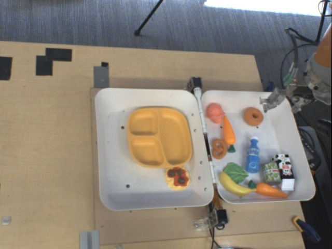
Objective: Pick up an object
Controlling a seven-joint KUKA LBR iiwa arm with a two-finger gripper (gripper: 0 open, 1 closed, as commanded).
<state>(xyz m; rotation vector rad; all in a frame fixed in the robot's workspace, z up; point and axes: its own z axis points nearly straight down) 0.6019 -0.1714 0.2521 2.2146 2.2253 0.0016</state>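
The right bin (303, 154) holds several toy items. Among them are a brown doughnut (253, 116), a pink lump (214, 111), an upright carrot (229, 131), a blue bottle (253, 154), a banana (234, 184) and a second carrot (271, 190). My gripper (284, 100) hangs over the bin's far right corner, just right of the doughnut. It looks open, and nothing is between its fingers.
A brown pretzel ring (219, 149), a green leaf (236, 171), a green block (271, 172) and a black-and-white carton (284, 171) also lie in the right bin. The left bin (111, 154) bears a yellow divided plate (158, 136) and a small pizza toy (178, 177).
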